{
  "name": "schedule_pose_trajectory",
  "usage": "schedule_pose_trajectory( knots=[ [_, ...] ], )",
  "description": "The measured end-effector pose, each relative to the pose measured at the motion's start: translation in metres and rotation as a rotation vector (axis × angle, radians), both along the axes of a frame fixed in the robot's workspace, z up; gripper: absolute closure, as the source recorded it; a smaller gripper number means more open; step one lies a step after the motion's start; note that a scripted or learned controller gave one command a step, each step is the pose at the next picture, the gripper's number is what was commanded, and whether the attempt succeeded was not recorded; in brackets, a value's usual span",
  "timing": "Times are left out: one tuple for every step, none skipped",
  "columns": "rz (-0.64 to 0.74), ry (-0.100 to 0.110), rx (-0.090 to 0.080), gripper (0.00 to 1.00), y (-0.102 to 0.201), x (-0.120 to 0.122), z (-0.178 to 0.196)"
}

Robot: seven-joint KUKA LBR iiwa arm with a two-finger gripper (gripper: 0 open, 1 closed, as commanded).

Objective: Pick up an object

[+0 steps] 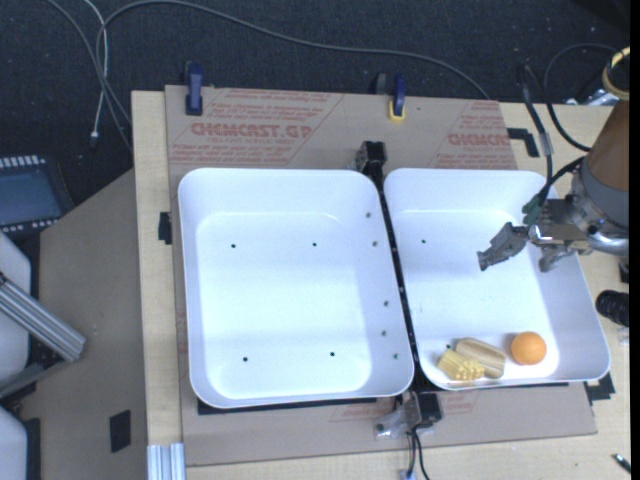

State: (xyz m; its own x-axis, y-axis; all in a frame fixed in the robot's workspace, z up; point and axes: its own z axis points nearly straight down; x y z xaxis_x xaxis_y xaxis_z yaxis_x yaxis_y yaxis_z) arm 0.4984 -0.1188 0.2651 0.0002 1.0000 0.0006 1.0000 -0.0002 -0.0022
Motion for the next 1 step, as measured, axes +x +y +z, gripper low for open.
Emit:
schedule_pose_trajectory(
  knots=[
    [0.0, -0.003, 0.0, 0.0, 0.0, 0.0005, 0.0011]
  ],
)
